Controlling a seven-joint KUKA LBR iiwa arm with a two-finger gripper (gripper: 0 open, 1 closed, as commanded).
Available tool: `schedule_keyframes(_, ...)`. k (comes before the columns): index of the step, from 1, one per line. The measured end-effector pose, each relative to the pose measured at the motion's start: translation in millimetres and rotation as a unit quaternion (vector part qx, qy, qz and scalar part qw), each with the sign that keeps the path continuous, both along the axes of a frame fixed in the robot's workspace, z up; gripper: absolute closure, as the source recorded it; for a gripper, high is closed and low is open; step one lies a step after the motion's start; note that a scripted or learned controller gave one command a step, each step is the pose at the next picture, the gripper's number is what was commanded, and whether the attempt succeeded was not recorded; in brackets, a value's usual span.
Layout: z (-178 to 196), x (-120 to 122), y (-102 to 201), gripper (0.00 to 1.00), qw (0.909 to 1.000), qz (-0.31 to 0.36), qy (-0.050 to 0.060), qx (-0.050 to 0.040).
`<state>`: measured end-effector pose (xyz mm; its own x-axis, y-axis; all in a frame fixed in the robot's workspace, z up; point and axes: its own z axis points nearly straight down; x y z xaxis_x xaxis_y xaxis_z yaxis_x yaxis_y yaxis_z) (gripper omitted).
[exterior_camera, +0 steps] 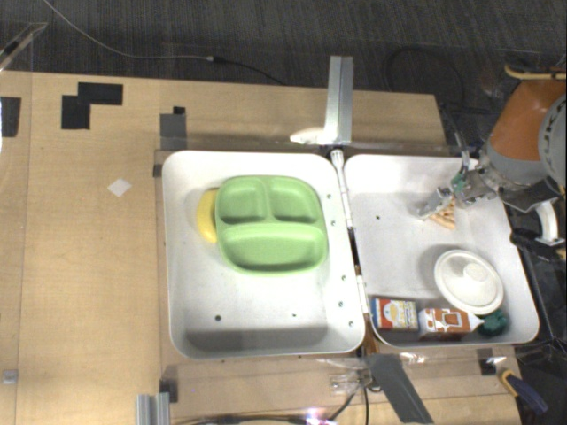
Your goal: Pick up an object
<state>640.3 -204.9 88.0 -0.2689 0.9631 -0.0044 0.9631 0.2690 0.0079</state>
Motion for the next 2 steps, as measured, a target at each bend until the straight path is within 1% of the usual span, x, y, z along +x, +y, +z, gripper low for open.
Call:
schedule_keyframes(1, 13, 3, 1, 1.0, 1.0, 0.002, -0.004, -0.001)
schedule_keyframes(2, 123, 14, 35, 1.0, 0.9959, -0.09, 0.0, 0.0007)
